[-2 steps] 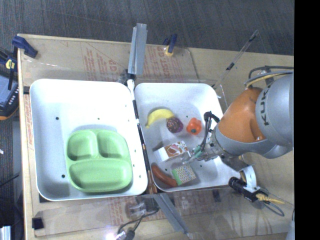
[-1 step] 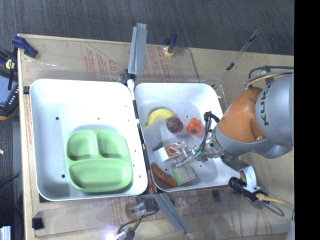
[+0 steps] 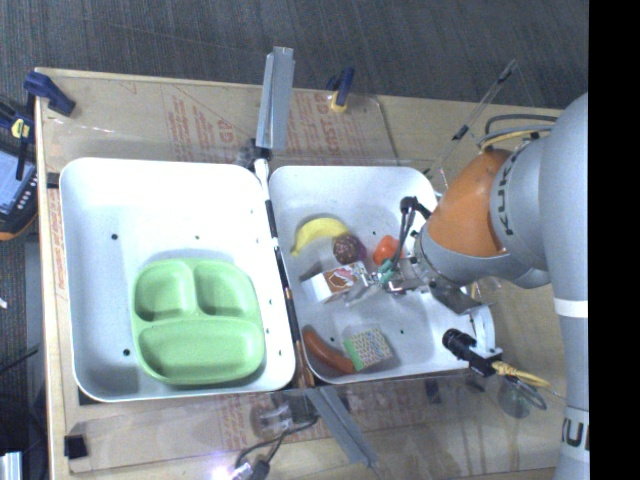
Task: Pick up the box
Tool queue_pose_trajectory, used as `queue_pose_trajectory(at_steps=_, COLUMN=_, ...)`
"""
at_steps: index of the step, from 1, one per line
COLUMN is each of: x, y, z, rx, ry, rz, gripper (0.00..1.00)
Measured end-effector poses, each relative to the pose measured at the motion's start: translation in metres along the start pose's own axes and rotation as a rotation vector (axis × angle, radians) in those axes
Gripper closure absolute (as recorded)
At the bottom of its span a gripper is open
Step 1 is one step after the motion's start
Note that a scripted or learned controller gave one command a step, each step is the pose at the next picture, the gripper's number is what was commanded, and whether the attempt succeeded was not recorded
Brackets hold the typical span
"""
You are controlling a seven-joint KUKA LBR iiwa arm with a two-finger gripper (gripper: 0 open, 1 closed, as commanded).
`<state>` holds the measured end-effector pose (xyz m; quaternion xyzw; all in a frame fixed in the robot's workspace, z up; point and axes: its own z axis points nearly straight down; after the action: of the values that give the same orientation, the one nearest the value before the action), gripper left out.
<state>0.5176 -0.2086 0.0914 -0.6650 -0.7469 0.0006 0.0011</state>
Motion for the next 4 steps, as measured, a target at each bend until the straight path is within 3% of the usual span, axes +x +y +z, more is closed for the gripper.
queue_pose_trajectory(at_steps=1, x=0.004, y=-0.041, z=0.0, rx=0.0, ry=0.002, rz=-0.058, gripper=0.0)
queue_pose_trajectory(at_steps=2, x=0.037, y=-0.037, z=0.001, rx=0.003, ry=0.002, rz=0.139, gripper=0.0)
queue_pose_trajectory(at_steps=3, x=0.015, y=0.084, z=0.0, rx=0.0, ry=0.001, rz=0.189, gripper=0.0)
queue_pose_trajectory(at_steps=4, x=-0.004, y=0.058, z=-0.047, rx=-0.001, ry=0.001, rz=0.122, gripper=0.0)
